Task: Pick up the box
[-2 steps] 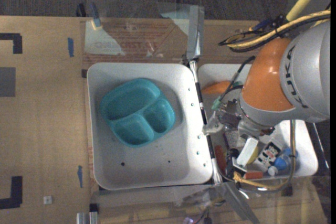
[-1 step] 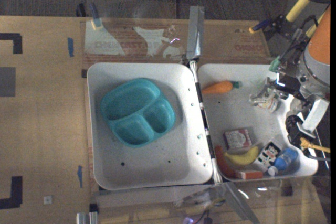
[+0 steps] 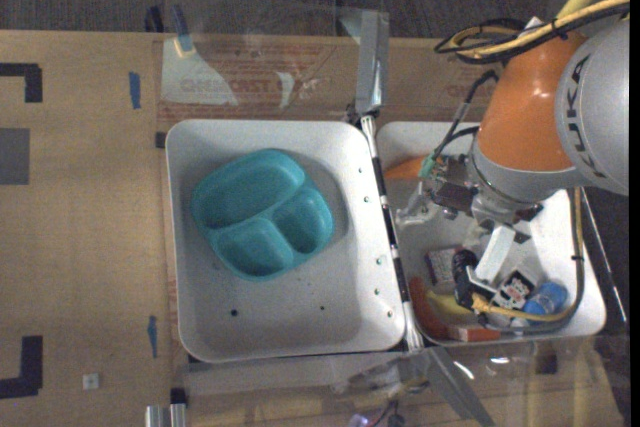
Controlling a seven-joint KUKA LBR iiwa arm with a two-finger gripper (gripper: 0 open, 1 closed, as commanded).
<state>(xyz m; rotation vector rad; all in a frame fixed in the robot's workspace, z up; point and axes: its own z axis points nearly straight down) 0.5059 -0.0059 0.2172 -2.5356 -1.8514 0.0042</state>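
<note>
In the right bin (image 3: 590, 310), a small box (image 3: 440, 265) with a dark printed face lies near the middle. My gripper (image 3: 415, 207) hangs under the grey and orange arm, low over the bin's left part. It is just above and to the left of the box. The arm's wrist covers much of the bin's upper half. I see nothing held in the gripper.
Around the box lie a yellow item (image 3: 438, 301), a red-orange item (image 3: 470, 331), a blue item (image 3: 550, 297), a black-and-white item (image 3: 516, 288) and an orange item (image 3: 405, 167). The left bin (image 3: 190, 315) holds a teal divided plate (image 3: 262, 212).
</note>
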